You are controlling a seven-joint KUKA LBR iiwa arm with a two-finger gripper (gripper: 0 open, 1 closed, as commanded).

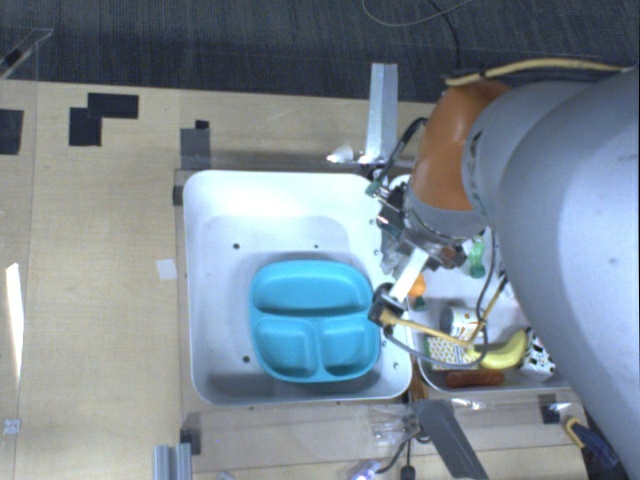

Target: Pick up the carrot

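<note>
Reaching in from the right, the grey arm sets its gripper point(403, 256) above the divide between two white bins. Its opening and any hold cannot be told. An orange sliver, likely the carrot point(416, 288), sits beside it at the right bin's point(480, 385) edge. A blue plate point(312, 318) lies in the left bin point(230, 218).

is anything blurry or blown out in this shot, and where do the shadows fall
Camera view: the arm sits close to the lens and looks soft, hiding most of the right bin; the left bin is bright, nearly washed out along its upper wall; the blue divided plate throws a soft shadow to its lower left; a white glare streak marks the bench at the left edge.
</note>
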